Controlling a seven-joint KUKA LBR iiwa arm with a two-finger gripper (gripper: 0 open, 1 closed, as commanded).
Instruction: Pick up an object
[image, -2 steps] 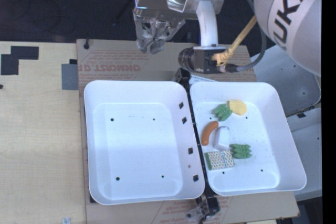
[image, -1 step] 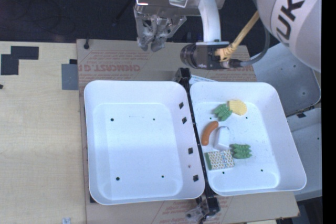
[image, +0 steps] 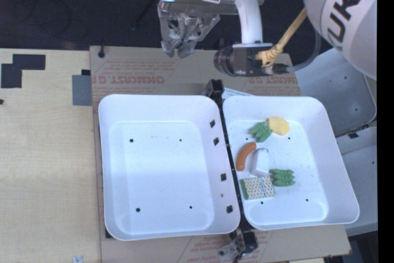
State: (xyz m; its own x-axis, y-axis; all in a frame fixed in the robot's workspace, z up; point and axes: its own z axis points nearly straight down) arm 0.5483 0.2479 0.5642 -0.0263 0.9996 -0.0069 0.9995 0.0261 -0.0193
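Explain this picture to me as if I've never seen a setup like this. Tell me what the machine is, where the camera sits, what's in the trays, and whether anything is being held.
One camera looks down at a slant on a bench. The grey machine at top right is a robot arm; its gripper, a two-finger claw, hangs high above the bench, behind the trays. Nothing shows between its fingers.

Two shallow white bins sit side by side. The right bin holds small items: an orange sausage-shaped piece, a yellow piece touching a green one, another green piece, a small patterned packet and a whitish object. The arm's job is to pick one up; it has not yet.
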